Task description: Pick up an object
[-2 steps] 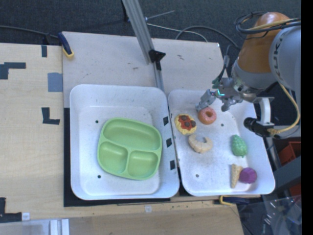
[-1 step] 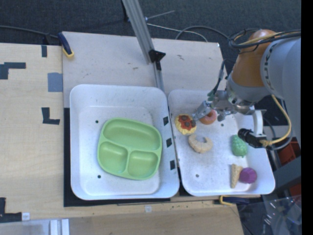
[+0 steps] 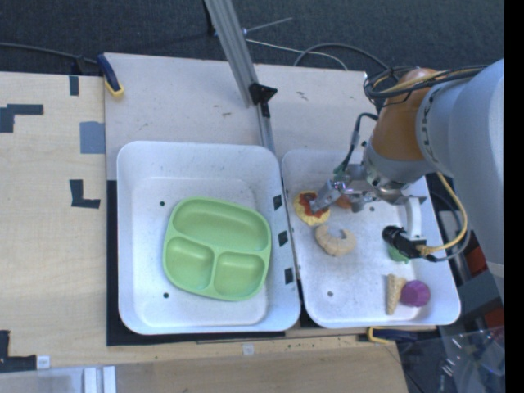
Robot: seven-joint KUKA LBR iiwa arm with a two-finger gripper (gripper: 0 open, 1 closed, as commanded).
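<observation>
Two white bins sit on my bench; gripper (image 3: 327, 196), jaw state I cannot tell, hovers over the small, light, rigid-looking pizza toy (image 3: 311, 209) in the right bin (image 3: 360, 301); I'd pinch its edges

Two white bins (image 3: 131, 219) (image 3: 360, 301). One green plate (image 3: 217, 248). One doughnut (image 3: 335, 240). One ice cream cone (image 3: 405, 293). One red and yellow toy (image 3: 311, 209). One small green thing (image 3: 399, 253).

Glossy green plastic tray (image 3: 217, 249)
</observation>
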